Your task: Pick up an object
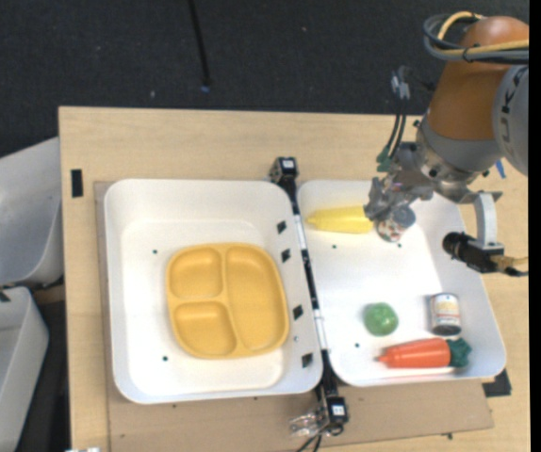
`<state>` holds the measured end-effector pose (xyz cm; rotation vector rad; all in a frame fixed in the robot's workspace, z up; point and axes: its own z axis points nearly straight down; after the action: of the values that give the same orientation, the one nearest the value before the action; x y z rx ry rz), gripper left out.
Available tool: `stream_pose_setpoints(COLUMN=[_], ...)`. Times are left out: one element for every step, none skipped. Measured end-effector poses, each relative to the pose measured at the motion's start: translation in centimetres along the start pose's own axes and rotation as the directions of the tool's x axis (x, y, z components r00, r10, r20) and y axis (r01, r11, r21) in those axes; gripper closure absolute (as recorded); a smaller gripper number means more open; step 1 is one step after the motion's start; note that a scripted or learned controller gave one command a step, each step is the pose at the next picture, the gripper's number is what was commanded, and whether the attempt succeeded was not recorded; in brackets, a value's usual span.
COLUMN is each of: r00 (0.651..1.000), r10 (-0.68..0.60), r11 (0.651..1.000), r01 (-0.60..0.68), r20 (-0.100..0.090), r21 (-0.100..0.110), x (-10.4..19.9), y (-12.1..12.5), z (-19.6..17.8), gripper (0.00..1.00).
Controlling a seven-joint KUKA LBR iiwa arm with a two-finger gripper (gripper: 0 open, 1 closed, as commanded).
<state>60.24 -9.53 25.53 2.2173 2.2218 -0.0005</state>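
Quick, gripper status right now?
Gripper: cannot be told. It sits at the right end of the corn cob in the right bin.

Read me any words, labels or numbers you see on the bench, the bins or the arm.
None can be read.
Small can in the right bin: the label is too blurred to read.
Arm: dark marks at the right edge, cut off and illegible.

The right white bin [459,281] has open floor mid-frame — the yellow corn-shaped toy [338,219] blocks its upper left; green ball [380,318], small can [446,314] and orange carrot toy [421,354] crowd the lower right.
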Motion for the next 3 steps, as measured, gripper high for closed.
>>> stream_pose_setpoints(r00=[1.000, 1.000, 1.000], r10=[-0.003, -0.004, -0.003], r11=[1.000, 1.000, 1.000], r01=[0.003, 0.004, 0.003], r20=[-0.001, -0.002, -0.002], r21=[0.001, 0.002, 0.000], x=[4.4, 10.0, 14.9], y=[-0.5, -0.9, 0.9], z=[0.2, 1.1, 1.7], gripper=[1.00, 1.00, 1.00])
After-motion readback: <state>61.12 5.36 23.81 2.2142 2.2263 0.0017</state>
